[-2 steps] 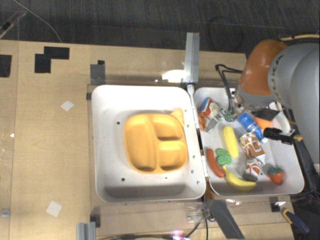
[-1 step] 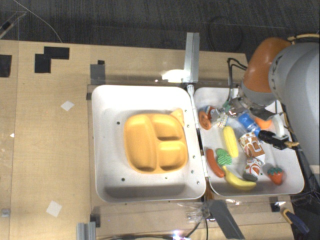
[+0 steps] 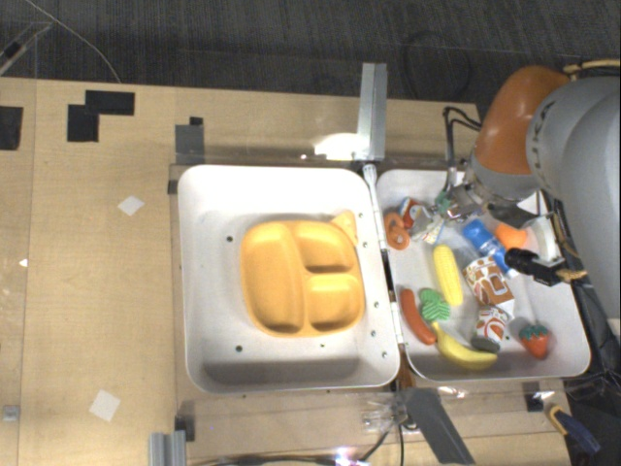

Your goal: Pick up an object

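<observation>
Right bin (image 3: pixel 572 357), near edge: banana (image 3: pixel 466 349), strawberry (image 3: pixel 534 338); farther back, corn cob (image 3: pixel 446 272) and blue bottle (image 3: pixel 482 241). Left bin (image 3: pixel 209 280) holds yellow divided tray (image 3: pixel 299 278). Gripper (image 3: pixel 448 202) low over right bin's far end; jaw state cannot be told.

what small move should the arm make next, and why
Probably a short drop straight down. The gripper hangs at the back of the right bin, over the small toys near the pretzel, with nothing seen between its fingers. The corn and banana lie further forward.
</observation>
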Robot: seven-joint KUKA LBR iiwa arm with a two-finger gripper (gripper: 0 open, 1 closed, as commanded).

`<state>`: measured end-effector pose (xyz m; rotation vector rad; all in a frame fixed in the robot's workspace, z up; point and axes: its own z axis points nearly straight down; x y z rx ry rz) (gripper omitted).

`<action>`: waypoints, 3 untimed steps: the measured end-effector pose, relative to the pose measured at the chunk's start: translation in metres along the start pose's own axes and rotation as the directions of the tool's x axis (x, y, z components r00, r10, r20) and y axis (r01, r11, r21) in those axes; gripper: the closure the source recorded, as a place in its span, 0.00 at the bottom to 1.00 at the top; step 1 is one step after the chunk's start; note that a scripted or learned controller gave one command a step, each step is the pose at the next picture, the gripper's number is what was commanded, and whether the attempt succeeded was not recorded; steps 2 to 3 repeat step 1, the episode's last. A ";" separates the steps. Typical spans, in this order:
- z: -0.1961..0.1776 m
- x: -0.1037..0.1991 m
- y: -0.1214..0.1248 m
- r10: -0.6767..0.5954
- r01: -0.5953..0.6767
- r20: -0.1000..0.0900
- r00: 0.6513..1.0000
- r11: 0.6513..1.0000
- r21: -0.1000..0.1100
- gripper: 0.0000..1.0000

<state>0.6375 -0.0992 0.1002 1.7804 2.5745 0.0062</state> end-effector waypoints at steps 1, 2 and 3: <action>-0.095 0.068 -0.009 -0.089 0.089 0.009 0.996 0.996 -0.011 1.00; -0.095 0.068 -0.009 -0.089 0.089 0.009 0.996 0.996 -0.011 1.00; -0.095 0.068 -0.009 -0.089 0.089 0.009 0.996 0.996 -0.011 1.00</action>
